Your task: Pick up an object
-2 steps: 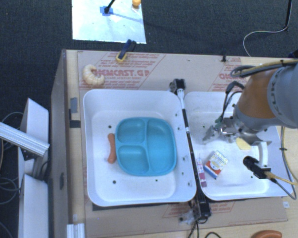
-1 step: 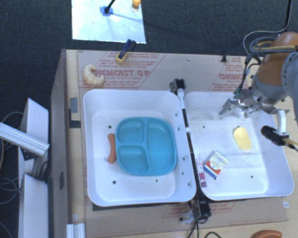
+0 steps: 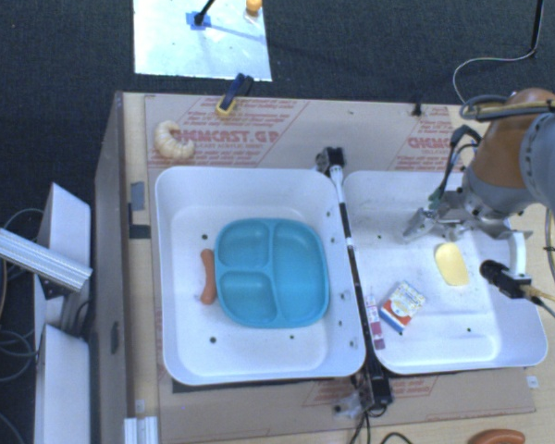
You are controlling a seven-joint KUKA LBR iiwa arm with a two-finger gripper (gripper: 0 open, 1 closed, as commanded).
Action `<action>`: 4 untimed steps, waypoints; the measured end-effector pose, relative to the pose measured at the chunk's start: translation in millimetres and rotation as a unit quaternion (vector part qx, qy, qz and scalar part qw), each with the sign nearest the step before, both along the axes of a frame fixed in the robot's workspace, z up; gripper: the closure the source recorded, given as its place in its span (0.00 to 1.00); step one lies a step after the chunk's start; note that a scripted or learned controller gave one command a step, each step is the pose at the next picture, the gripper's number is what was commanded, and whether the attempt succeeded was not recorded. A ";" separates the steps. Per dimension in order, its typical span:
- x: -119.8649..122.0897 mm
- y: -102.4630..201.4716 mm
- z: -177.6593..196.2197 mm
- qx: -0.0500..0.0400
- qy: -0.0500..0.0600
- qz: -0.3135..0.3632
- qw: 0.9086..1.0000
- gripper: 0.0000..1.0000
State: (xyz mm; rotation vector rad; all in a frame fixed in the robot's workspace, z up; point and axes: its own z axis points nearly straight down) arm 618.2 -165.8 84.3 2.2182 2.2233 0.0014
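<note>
My gripper (image 3: 437, 232) hangs over the back of the right bin (image 3: 513, 345), its two metal fingers spread apart with nothing between them, so it is open. A pale yellow flat piece (image 3: 451, 265) lies just in front of it, slightly to the right, on the bin floor. Further forward and to the left lies a small colourful box (image 3: 400, 304). In the left bin (image 3: 180, 340) a blue divided plate (image 3: 270, 272) rests on the floor. An orange sausage (image 3: 207, 277) lies along the plate's left side.
A black divider rail (image 3: 349, 248) runs between the two bins. Behind the bins, on the cardboard, lie a cream ridged toy (image 3: 174, 140) and a yellow and black tool (image 3: 232, 96). Cables hang at the back right.
</note>
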 end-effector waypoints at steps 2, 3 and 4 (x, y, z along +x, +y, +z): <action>-25.0 -13.3 11.6 0.000 0.000 -0.001 1.000 0.00; -47.5 -20.4 -0.2 0.000 0.000 -0.001 1.000 0.00; -46.2 -20.6 11.2 0.000 -0.002 0.000 1.000 1.00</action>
